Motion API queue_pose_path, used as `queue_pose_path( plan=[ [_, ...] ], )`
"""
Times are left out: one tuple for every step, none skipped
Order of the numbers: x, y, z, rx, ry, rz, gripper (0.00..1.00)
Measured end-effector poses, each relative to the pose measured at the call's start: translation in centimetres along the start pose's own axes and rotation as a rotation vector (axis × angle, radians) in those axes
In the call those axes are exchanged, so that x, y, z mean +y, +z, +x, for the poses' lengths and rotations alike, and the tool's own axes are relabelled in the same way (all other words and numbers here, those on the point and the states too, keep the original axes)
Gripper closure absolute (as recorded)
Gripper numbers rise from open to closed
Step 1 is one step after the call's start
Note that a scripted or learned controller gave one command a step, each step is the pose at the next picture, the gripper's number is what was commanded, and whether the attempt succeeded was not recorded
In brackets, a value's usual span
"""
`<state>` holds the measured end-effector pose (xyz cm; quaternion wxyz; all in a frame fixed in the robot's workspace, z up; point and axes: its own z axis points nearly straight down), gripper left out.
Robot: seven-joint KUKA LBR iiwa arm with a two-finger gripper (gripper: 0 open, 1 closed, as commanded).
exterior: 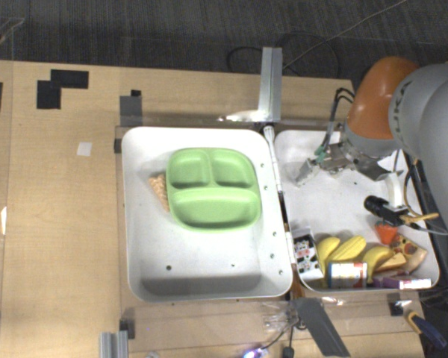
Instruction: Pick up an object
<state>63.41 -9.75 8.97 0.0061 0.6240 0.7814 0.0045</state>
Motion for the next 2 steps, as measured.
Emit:
queue_pose_path(
  plan=[
    [3.6, 0.2, -0.1, 0.001, -0.039, 0.007, 0.00],
    [1.1, -5.0, 0.8, 0.001, 0.288, 0.010, 0.00]
  ],
)
